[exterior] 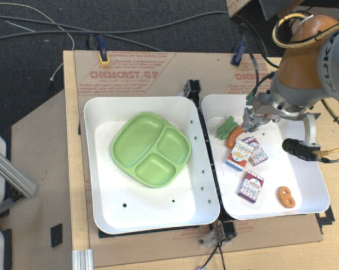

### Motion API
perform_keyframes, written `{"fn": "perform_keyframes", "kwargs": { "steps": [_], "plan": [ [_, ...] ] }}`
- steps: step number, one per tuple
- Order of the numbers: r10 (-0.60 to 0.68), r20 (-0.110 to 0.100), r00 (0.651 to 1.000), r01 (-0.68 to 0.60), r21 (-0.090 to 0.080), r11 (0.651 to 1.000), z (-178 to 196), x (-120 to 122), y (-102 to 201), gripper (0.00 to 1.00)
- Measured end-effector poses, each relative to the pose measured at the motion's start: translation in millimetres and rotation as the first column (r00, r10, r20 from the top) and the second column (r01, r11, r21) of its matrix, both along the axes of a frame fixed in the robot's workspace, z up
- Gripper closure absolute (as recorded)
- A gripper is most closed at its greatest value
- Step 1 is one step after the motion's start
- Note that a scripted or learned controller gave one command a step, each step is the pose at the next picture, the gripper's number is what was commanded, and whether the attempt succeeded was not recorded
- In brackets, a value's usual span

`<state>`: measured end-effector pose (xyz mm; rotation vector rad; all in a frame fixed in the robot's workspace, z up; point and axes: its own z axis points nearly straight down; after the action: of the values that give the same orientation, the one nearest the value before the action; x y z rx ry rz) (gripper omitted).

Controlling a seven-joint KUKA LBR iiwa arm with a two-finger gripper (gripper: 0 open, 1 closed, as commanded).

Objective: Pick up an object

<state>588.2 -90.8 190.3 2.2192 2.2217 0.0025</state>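
A: Where is the hand (pixel 251 124)?

B: Low over the right bin's (pixel 312 198) upper left part, just above the orange carrot (pixel 234 136) and green piece (pixel 226 126). Whether it is open or closed, I cannot tell.

A: What lies around it?

B: Two small cartons (pixel 245 152) just below, a third carton (pixel 251 186) nearer the front edge, a pretzel (pixel 286 196) by the front right corner. The middle right floor is bare. The left bin (pixel 102 207) holds a green divided plate (pixel 151 149), its margins open.
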Motion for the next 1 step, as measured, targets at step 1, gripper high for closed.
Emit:
{"fn": "perform_keyframes", "kwargs": {
  "steps": [1],
  "plan": [
    [-0.001, 0.004, 1.0, 0.001, -0.001, 1.0, 47.3, 1.8, -8.1, 1.0]
  ]
}}
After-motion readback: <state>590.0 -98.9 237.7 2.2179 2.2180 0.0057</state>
